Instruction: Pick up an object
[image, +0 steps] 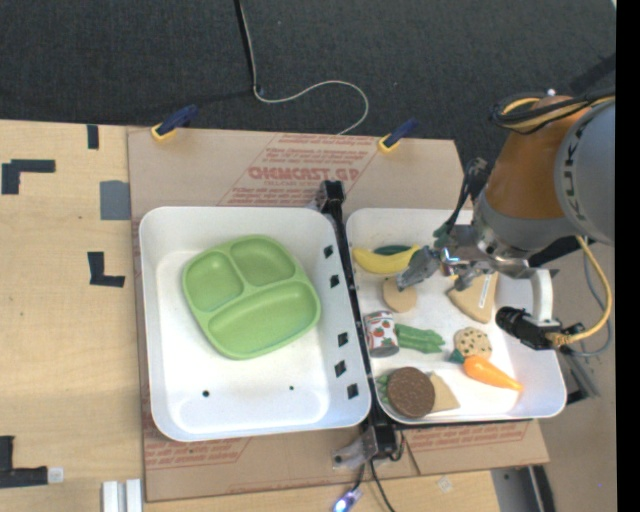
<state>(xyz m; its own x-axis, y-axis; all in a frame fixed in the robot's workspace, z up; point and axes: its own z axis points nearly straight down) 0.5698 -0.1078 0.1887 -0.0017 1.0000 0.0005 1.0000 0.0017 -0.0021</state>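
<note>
At right of the frame, the gripper (420, 268) hangs over the right bin (540, 400), fingers spread, just above the banana (380, 260), pinching nothing. A green plate (252, 296) lies in the left bin (165, 330).

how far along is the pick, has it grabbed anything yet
Done: the gripper has reached the right bin and sits low by the banana and a tan piece. In hand: nothing visibly between its fingers. Left: closing on an object and lifting it. The carrot, cookie, can and green vegetable all lie on the bin floor.
</note>
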